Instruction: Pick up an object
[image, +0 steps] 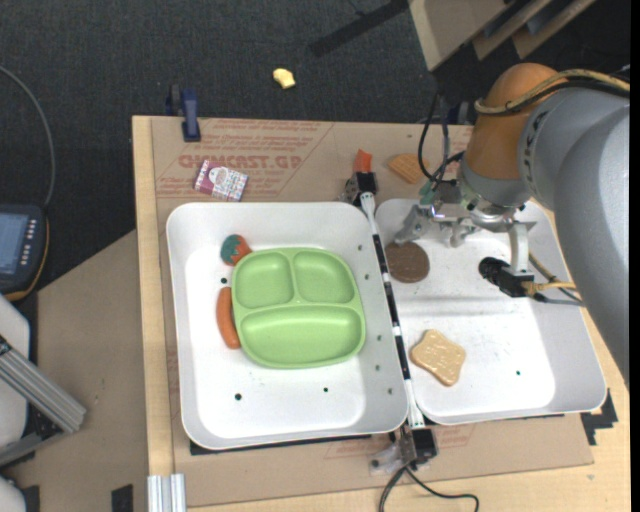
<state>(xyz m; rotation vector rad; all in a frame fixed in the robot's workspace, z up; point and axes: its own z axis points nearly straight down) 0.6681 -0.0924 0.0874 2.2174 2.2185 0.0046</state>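
Hovering beside the round brown cookie-like disc (407, 263) in the right white bin (560, 395), the gripper (437, 222) may miss; its grip state I cannot tell.

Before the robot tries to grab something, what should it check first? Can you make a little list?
1. Is there something to grab in the right bin? Ok: a brown round disc and a tan toast piece lie there.
2. Is the gripper near one? Ok: it sits over the bin's far end, beside the disc.
3. Is anything held already? Cannot tell: the jaws are too hard to see.
4. Is the toast piece free of neighbours? Ok: it lies alone.
5. Is the disc away from the wall? Not ok: it lies close to the bin's left edge.
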